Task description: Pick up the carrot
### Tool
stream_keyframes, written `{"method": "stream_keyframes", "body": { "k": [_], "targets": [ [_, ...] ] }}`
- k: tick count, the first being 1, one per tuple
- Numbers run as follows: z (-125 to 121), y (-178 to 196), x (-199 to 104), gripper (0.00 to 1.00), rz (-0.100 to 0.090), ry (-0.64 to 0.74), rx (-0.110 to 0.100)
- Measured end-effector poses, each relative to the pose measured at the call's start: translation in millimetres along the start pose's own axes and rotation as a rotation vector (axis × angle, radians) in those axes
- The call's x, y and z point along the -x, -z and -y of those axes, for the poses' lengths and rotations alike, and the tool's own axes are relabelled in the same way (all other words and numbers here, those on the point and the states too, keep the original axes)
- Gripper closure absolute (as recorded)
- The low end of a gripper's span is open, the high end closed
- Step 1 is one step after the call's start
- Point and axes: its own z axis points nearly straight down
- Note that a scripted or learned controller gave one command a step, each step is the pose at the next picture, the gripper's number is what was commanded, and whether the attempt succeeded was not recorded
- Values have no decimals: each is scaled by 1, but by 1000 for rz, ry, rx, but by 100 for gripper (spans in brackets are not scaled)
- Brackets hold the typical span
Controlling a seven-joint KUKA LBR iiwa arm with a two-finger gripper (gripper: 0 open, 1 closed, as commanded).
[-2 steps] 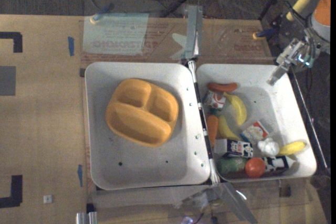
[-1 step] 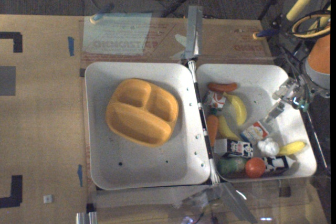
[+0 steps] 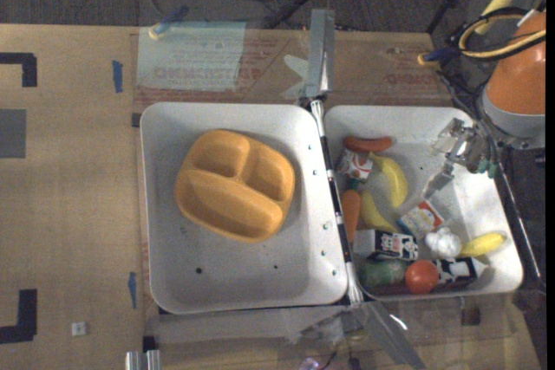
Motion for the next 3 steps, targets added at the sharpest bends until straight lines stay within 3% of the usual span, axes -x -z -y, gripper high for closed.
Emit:
{"method": "stream_keyframes", "body": {
  "k": [1, 2, 3],
  "targets": [
    [9, 4, 52, 0, 3, 207, 0],
    [7, 33, 55, 0, 4, 457, 1],
    [0, -46, 68, 0, -3, 763, 2]
  ]
}}
